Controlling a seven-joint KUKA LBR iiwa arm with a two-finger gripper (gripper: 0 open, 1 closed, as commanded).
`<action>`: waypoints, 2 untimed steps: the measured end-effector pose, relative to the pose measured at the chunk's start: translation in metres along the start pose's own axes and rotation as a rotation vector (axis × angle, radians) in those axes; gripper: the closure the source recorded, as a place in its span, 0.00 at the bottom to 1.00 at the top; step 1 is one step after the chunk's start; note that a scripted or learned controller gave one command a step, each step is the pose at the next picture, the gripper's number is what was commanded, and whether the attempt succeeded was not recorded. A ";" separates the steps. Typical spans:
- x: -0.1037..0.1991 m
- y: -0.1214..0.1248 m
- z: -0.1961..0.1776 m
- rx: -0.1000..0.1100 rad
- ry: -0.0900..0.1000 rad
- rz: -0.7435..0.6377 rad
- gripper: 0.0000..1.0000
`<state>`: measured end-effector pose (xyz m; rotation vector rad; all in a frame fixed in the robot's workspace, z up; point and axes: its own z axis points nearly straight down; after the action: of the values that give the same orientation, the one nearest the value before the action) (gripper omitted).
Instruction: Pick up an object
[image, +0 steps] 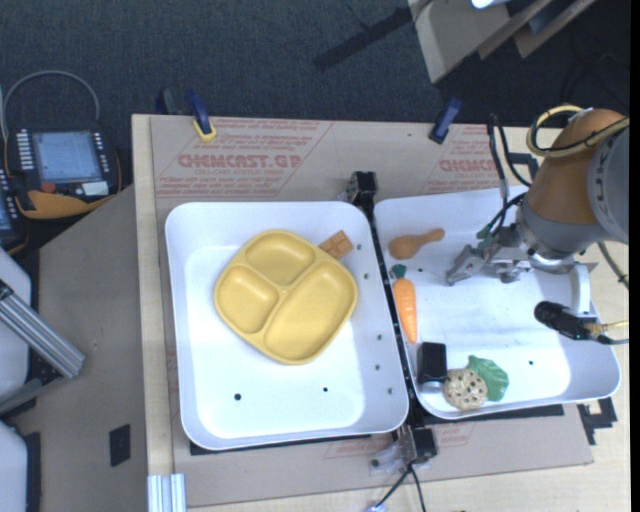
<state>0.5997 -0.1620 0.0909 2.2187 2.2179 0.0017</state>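
Cookie (463, 388), green leaf (491, 375) and black block (432, 361) lie at the near edge of the right bin (590, 375). Farther back, a carrot (405, 309) lies by the left wall and a tan drumstick (415, 242) beyond it. The gripper (466, 266) hangs over bare floor right of the drumstick, fingers spread, gripping nothing.

So the arm comes in from the right side, up toward the far end. You can see the orange band (585, 135) bulging above the wrist, with grey body sections beside it at the right edge. The wrist bends down and to the left, and the hand (462, 270) points leftward, sitting low. Its two metal fingers (468, 264) look spread a little apart, with nothing between them as far as I can see
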 end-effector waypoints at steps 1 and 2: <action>0.001 0.004 -0.014 -0.013 0.000 -0.001 1.00; 0.004 -0.003 -0.063 -0.002 0.000 -0.001 1.00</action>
<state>0.5962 -0.1579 0.1535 2.2166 2.2180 0.0040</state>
